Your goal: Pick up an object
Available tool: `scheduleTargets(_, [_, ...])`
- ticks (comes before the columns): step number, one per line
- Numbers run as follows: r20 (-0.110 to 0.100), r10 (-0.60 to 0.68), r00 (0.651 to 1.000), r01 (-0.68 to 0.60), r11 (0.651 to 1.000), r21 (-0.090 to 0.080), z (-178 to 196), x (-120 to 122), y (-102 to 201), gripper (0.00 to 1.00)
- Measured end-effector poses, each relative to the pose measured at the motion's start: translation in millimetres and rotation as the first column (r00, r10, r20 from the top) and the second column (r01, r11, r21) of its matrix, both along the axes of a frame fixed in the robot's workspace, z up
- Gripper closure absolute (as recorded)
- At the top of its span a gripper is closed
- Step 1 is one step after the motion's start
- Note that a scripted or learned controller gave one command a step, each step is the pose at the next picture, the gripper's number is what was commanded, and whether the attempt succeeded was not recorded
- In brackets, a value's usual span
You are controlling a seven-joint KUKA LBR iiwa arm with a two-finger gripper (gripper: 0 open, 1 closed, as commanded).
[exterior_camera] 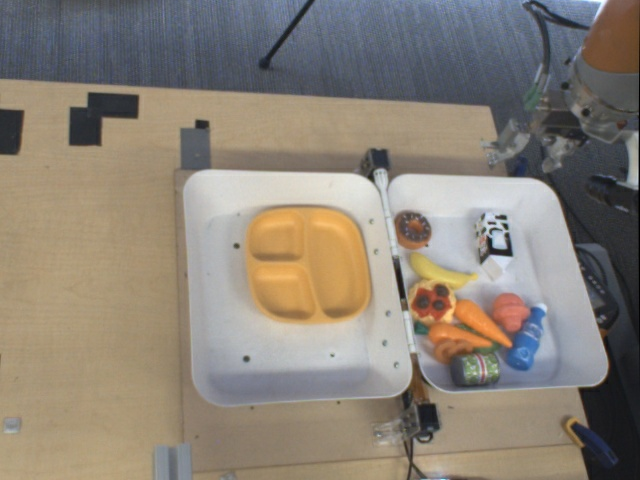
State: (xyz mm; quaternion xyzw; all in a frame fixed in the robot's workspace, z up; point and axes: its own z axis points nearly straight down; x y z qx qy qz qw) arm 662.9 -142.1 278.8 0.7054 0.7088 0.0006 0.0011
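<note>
A pale wooden bench [90, 268] stands on grey ribbed carpet [200, 18], with a few black patches of tape [100, 113] near its far left corner. Two shallow white plastic bins sit side by side on it. The left bin [215, 358] holds one yellow divided plate [303, 265] with three compartments, smooth and rounded at the corners. The right bin [555, 218] holds nine small toys: a round chocolate donut [412, 229], a black-and-white carton [493, 236], a curved yellow banana [440, 269], a pizza slice [432, 301], a tapered orange carrot [484, 322], a reddish lump [510, 310], a blue bottle [527, 338], a green can [474, 369] and an orange pretzel-like piece [450, 338]. The gripper [533, 148] hangs above the bin's far right rim, fingers spread, grasping nothing.
</note>
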Motion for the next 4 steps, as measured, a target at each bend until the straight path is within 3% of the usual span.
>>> scheduleTargets(1, [-0.004,-0.117,0.993,0.117,0.993,0.001,-136.4,-47.6,15.5,0.0])
scheduleTargets(2, [0.001,-0.06,0.998,0.06,0.998,0.0,-177.2,-22.2,-18.8,0.0])
scheduleTargets(3, [0.003,-0.057,0.998,0.057,0.998,0.0,-166.6,-21.4,-18.5,1.0])
scheduleTargets(4, [0.001,-0.299,0.954,0.299,0.954,0.001,-61.7,-40.6,14.9,1.0])
